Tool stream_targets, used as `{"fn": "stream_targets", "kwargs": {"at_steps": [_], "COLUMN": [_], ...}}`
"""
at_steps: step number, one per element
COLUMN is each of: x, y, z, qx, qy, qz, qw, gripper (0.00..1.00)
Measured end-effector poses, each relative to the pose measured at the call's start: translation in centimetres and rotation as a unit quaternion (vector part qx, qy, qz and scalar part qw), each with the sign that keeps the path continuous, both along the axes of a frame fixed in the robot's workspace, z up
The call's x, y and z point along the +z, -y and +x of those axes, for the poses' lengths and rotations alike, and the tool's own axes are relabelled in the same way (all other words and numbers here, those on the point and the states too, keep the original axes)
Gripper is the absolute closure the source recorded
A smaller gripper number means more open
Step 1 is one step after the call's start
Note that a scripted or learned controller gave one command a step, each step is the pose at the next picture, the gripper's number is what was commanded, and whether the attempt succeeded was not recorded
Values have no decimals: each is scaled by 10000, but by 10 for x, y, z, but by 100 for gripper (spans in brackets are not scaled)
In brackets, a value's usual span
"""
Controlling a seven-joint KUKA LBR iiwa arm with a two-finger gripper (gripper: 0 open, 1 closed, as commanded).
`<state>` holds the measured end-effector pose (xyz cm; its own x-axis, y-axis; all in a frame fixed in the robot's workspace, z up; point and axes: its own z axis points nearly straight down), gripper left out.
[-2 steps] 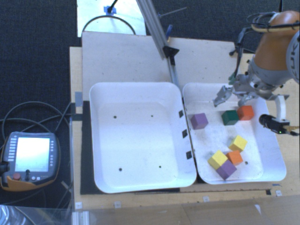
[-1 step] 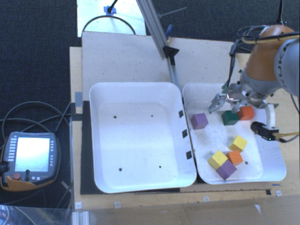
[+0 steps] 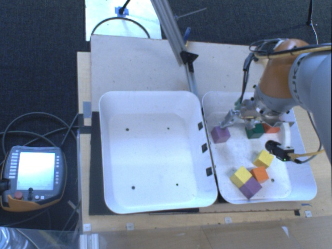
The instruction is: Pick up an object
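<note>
My gripper (image 3: pixel 241 119) hangs over the upper part of the right bin (image 3: pixel 303 188), under the grey arm with its orange band. A purple cube (image 3: pixel 220 134) lies just below and left of it, near the bin's left wall. A green block (image 3: pixel 254 132) sits right beneath the gripper's right side, and a small red piece (image 3: pixel 273 129) lies beside that. Lower in the bin are a yellow cube (image 3: pixel 263 158), an orange cube (image 3: pixel 260 174), another yellow cube (image 3: pixel 241 176) and a second purple cube (image 3: pixel 250 187), packed close together.
The left bin (image 3: pixel 111 139) stands beside the right one, with black clips along the shared edge. A slanted metal pole (image 3: pixel 168 19) crosses the bench's back. A teach pendant (image 3: pixel 32 178) lies on the floor at left. A black cable end (image 3: pixel 277 152) hangs over the right bin.
</note>
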<state>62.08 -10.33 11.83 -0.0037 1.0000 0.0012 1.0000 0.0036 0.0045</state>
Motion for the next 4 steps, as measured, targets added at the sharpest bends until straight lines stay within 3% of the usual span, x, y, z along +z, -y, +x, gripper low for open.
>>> {"fn": "stream_targets", "kwargs": {"at_steps": [1, 4], "x": [14, 164], "y": [2, 13], "z": [2, 8], "qx": [6, 6], "qy": [30, 22], "qz": [-12, -14], "qw": [10000, 10000], "gripper": [100, 100]}}
